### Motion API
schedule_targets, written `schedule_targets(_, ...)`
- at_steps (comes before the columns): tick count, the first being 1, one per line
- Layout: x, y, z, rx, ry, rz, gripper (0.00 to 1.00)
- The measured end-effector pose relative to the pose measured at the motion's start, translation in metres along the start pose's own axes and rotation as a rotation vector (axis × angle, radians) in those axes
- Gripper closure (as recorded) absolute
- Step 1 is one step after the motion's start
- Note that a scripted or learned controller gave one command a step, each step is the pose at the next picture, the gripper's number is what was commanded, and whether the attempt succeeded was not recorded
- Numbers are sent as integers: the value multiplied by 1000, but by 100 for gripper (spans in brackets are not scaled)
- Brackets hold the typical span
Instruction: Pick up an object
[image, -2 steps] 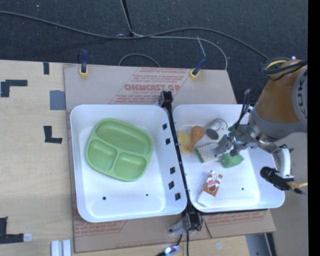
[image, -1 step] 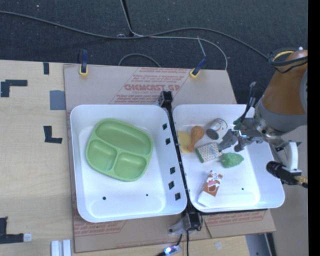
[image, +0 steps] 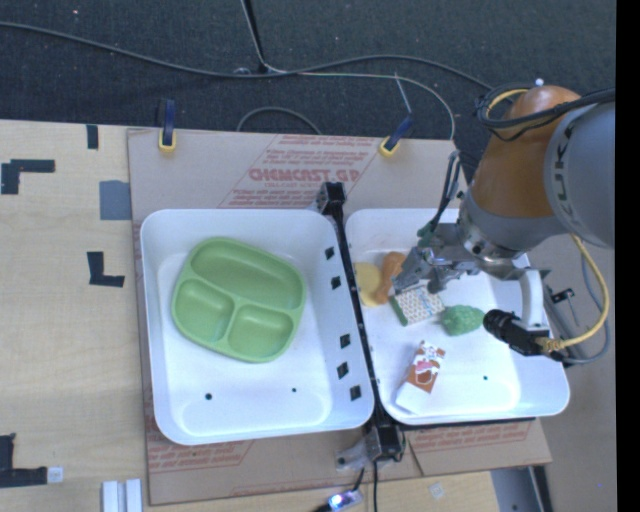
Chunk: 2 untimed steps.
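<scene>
Several small objects lay in the right bin (image: 545, 395). The gripper (image: 425, 272) hung low over the checked pad (image: 417, 304); its grip could not be judged. Approach step, apparently; next came closing and lifting.

The arm (image: 545, 150) is cut off by the right edge of the view. The fingertips of the gripper (image: 418, 275) are lost against the clutter below, so their spacing cannot be told. An orange item (image: 393, 266) is partly covered by the gripper. The checkered packet (image: 417, 304) is overlapped at its top. The print on the small carton (image: 425, 368) is too small to be read.
</scene>
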<state>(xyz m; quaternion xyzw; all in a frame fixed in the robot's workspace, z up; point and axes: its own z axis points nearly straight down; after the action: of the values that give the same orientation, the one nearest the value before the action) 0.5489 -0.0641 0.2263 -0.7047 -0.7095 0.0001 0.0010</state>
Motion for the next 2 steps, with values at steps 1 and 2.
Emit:
schedule_targets(1,44,30,-8,-2,-1,1,100)
schedule_targets(2,88,44,-5,0,-1,3,100)
